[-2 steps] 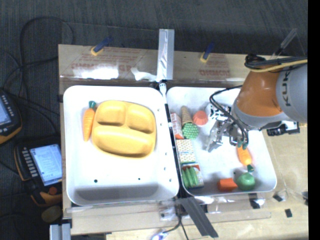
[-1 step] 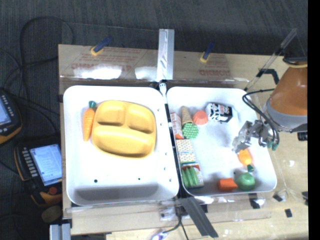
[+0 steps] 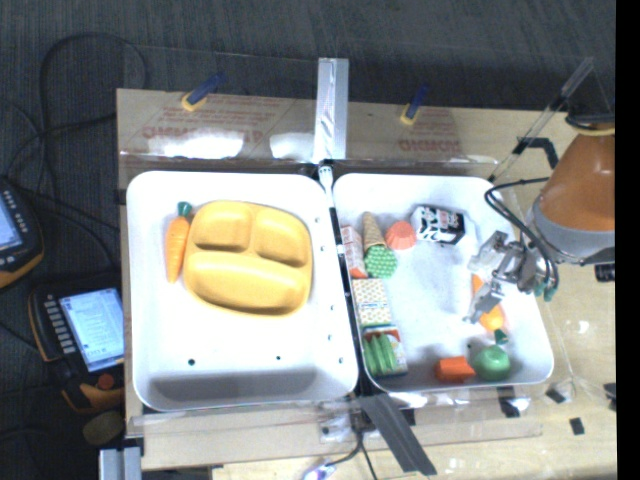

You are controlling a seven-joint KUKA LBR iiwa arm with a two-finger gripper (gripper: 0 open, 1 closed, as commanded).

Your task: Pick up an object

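Orange plastic, small and rounded, lies under my gripper (image 3: pixel 487 303) at the right bin's (image 3: pixel 440 186) right wall; whether my metal fingers are spread or pinching it, I cannot tell; a green round toy (image 3: pixel 491 361) sits just below; the left bin (image 3: pixel 150 368) bears a glossy yellow compartment tray (image 3: pixel 248 256) and a carrot (image 3: pixel 177 245); dark carpet (image 3: pixel 300 18) surrounds the wooden bench (image 3: pixel 580 368).

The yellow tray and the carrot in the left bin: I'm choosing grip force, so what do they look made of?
The yellow tray looks like moulded plastic: one even colour, rounded compartments, a soft sheen. The carrot beside it looks like a plastic toy too, uniformly orange with a green cap, though rubber or foam can't be ruled out.
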